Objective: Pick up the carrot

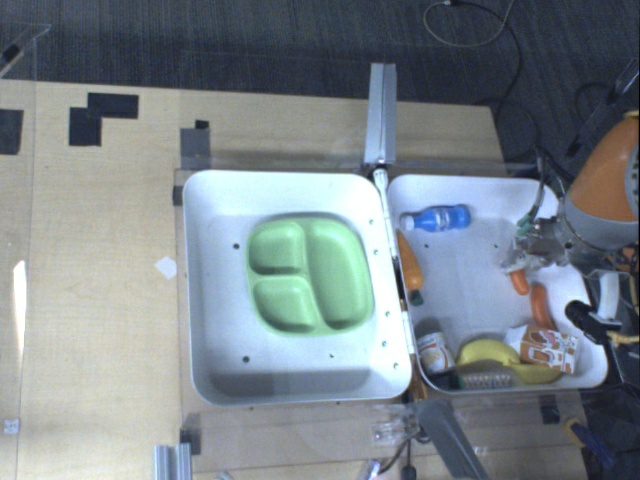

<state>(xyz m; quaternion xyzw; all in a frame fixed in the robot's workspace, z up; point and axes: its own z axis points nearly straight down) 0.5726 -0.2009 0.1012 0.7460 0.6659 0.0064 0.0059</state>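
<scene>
- The carrot (541, 306) is seen lying in the right bin (470, 308), near its right wall.
- The gripper (532, 251) is placed just above the carrot; its finger state cannot be told.
- A green tray (308, 273) is held in the left bin (215, 298).

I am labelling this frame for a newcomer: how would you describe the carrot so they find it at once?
Start at the right-hand white bin and go to its left wall. The carrot lies along that wall, below the blue-capped bottle. It is a long orange taper with a dark green end, unlike the yellow banana at the bin's lower edge.
</scene>
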